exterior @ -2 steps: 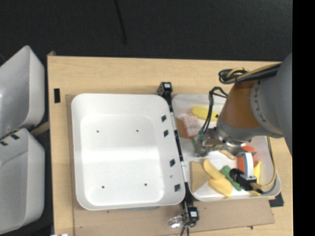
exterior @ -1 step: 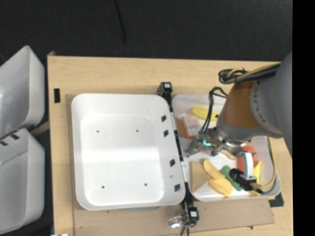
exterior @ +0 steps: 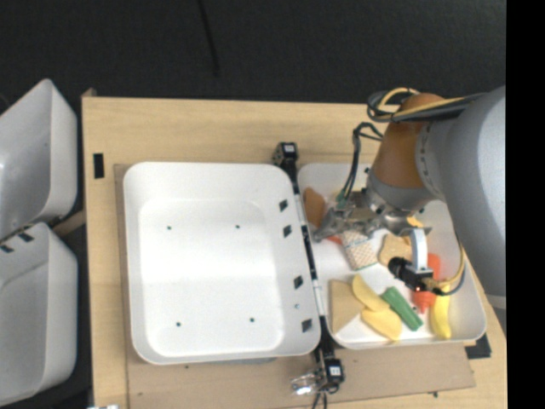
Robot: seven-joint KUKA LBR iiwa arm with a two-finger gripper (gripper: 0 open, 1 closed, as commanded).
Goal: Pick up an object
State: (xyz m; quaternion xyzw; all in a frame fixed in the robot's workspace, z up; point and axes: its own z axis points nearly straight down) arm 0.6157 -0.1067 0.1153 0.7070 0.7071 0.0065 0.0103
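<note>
A wooden bench [exterior: 106, 313] carries two white bins side by side, their rims meeting along the middle; the left bin [exterior: 213, 262] is the larger in view; the right bin [exterior: 330, 175] lies partly under the arm [exterior: 477, 169]. The arm, grey with an orange band [exterior: 400, 156], reaches in from the right and bends down over the right bin's upper half; the claw [exterior: 334, 220] sits low by that bin's left wall, pointing toward the seam between the bins. Whether the claw is wide, narrow or holding anything cannot be told; its tip is a blur of grey metal against the white floor.

The things to pick all lie in the right bin. A brown piece [exterior: 314, 203] rests by the left wall, just above the claw in the view; a speckled piece [exterior: 361, 250] lies just below the claw; a tan piece [exterior: 393, 247] touches the speckled piece on its right. Lower down, a flat slab [exterior: 343, 307] lies against the left wall; an upper wedge [exterior: 368, 292] and a lower wedge [exterior: 381, 322], both yellow, overlap the slab's right edge; a green stick [exterior: 401, 308] lies slanted along the wedges' right side. An orange piece [exterior: 421, 297] sits just right of the stick; a yellow piece [exterior: 440, 318] lies near the bin's lower right corner.

A black clip [exterior: 285, 152] sits at the seam's upper end.
</note>
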